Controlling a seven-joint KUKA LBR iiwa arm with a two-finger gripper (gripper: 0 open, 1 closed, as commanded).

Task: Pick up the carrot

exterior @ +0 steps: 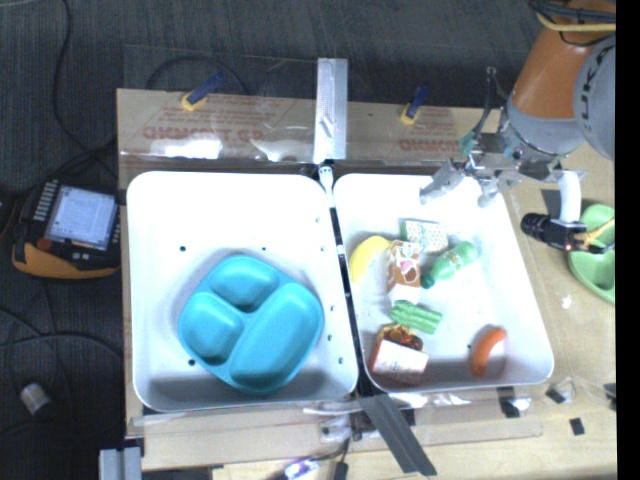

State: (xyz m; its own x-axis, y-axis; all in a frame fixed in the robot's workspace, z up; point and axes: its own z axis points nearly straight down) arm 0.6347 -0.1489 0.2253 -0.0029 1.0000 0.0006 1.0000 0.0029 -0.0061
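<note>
The carrot (487, 349) is a short orange piece that lies near the front right corner of the right bin (525, 268). My gripper (462, 187) hangs over the back of that bin, well behind the carrot and apart from it. Its fingers (437, 185) are spread open and hold nothing. The grey arm with its orange band reaches in from the upper right.
The right bin also holds a yellow fruit (367, 256), a green bottle (451, 264), a green ridged item (415, 316) and small printed boxes (400, 354). A blue divided plate (251, 320) lies in the left bin (160, 218). A green bowl (603, 253) sits off to the right.
</note>
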